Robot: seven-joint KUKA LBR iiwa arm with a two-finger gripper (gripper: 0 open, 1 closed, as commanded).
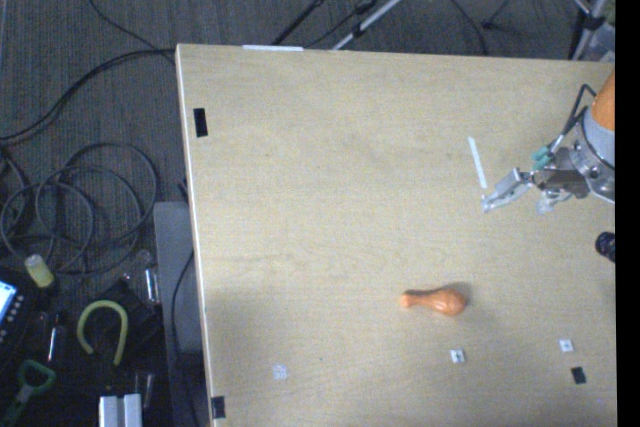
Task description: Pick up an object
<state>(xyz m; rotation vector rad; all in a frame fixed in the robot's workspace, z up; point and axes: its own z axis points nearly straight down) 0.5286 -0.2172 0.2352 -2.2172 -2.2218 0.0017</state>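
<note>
The floor at the left carries loose cables point(80, 205), well clear of the work. On the pale wooden table point(330, 165), a small black marker point(200, 122) sits near the left edge towards the far corner, likely a reference mark rather than something to lift. Further right, nearer the front edge, lies an orange pear-shaped object point(436, 301) on its side (narrow end pointing left), resting flat where a grasp from above looks feasible. A short white stick point(477, 163) lies towards the right edge, just beside the gripper point(512, 192), whose fingers look spread apart with nothing between them. It hangs well apart from the orange object, so the pick appears not yet begun.
</note>
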